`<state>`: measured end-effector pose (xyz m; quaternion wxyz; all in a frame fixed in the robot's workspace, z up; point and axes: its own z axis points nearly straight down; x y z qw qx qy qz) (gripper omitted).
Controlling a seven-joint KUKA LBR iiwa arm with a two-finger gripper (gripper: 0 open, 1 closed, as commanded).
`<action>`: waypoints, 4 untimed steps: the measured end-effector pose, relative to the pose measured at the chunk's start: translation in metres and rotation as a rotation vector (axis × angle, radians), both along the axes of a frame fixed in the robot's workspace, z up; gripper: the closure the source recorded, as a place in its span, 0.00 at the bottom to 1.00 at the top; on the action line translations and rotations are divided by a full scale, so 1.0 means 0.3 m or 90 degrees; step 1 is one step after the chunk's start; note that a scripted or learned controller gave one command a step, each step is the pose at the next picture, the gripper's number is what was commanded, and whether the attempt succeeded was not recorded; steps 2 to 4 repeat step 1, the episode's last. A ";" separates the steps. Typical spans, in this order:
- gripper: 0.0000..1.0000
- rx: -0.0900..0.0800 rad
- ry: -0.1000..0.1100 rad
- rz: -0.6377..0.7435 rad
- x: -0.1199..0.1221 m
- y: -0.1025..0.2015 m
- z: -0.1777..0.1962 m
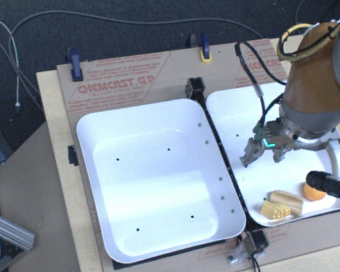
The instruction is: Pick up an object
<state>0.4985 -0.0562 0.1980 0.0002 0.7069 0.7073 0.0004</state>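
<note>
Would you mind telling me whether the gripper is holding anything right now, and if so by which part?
Nothing is held. The gripper hangs open over the right bin, apart from the objects near its front edge.

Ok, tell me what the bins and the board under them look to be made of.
Bins: probably moulded plastic, glossy white; rounded corners and soft sheen suggest it. Board: looks like brown cardboard or fibreboard, matte, with red printed lettering; which of the two is unclear.
</note>
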 end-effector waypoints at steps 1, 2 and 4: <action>0.00 0.000 0.001 0.013 0.020 -0.051 -0.035; 0.00 0.000 0.001 0.013 0.020 -0.051 -0.035; 0.00 0.000 0.001 0.013 0.020 -0.051 -0.035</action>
